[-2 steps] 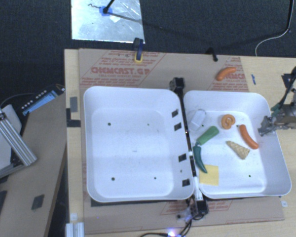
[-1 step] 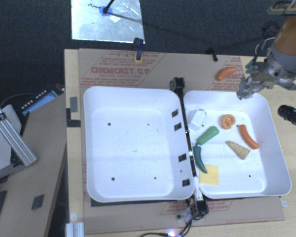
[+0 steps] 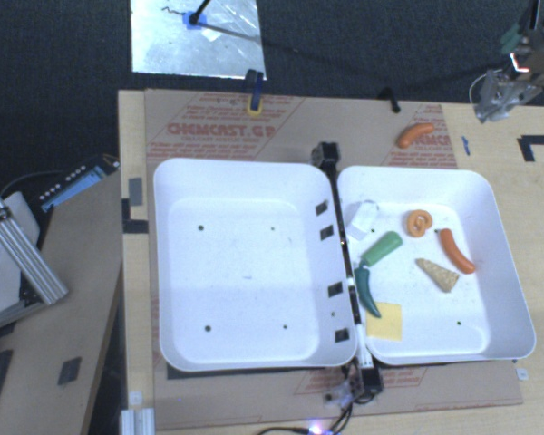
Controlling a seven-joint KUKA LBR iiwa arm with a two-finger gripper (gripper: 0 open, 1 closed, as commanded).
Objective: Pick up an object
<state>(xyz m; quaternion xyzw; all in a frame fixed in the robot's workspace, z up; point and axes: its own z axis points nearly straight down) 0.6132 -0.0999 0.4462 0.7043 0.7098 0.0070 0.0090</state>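
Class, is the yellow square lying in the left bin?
No, the yellow square lies in the right bin, near its front-left corner.

Green pepper (image 3: 370, 270), orange sausage (image 3: 456, 250), yellow square (image 3: 384, 321) lie in the right bin (image 3: 503, 243).

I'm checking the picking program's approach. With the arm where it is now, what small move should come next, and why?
Probably swing the gripper inward and toward the right-hand white bin. It hangs beyond the bin's far right corner, off the bench, while the small orange ring and orange-red sausage-shaped piece lie in that bin.
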